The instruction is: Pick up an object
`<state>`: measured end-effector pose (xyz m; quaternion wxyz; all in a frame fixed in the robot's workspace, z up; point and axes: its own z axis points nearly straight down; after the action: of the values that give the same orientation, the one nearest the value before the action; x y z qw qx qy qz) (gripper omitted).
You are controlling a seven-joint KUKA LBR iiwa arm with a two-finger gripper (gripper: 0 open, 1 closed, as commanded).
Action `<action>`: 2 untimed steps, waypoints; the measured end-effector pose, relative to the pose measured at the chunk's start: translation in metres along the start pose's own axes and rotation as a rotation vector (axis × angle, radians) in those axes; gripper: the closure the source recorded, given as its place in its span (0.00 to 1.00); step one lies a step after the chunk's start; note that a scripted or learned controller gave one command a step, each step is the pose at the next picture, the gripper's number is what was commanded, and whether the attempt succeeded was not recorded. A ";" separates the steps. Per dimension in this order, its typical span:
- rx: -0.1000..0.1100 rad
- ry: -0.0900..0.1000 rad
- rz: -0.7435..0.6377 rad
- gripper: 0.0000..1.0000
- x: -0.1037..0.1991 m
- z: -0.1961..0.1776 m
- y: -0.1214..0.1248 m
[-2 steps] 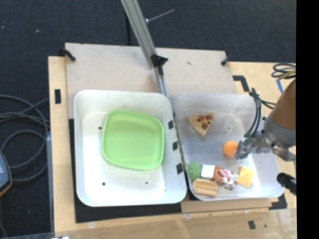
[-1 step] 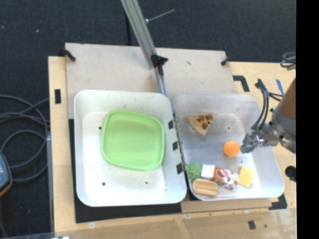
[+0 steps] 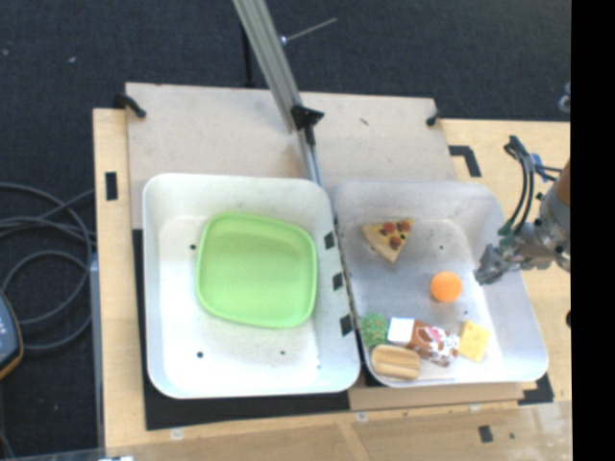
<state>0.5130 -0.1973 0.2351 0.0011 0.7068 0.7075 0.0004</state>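
Hovering at the right edge of the frame, my gripper (image 3: 492, 263) sits over the right rim of the right bin (image 3: 509, 339), low and pointed toward the frame's left. Nothing lies between its tips, and whether they are spread or pressed together I cannot tell from this slant. The nearest thing to take is the orange ball (image 3: 446, 287), just to the left of my tool and a little lower in the frame, alone on bare bin floor. Being round, it has no long axis to line up with, so I judge the move turns only on shifting left and down over it. The pizza slice (image 3: 388, 239) lies further toward upper left; the yellow cheese wedge (image 3: 473, 341) sits below the ball, crowded against other toy food (image 3: 413, 344) along the bin's lower edge
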 end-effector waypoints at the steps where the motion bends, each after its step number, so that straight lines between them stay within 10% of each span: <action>1: 0.003 0.001 -0.002 1.00 0.050 0.009 -0.005; 2: 0.002 0.002 -0.003 1.00 0.106 0.012 0.002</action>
<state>0.5153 -0.0916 0.2233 -0.0003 0.7058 0.7084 0.0000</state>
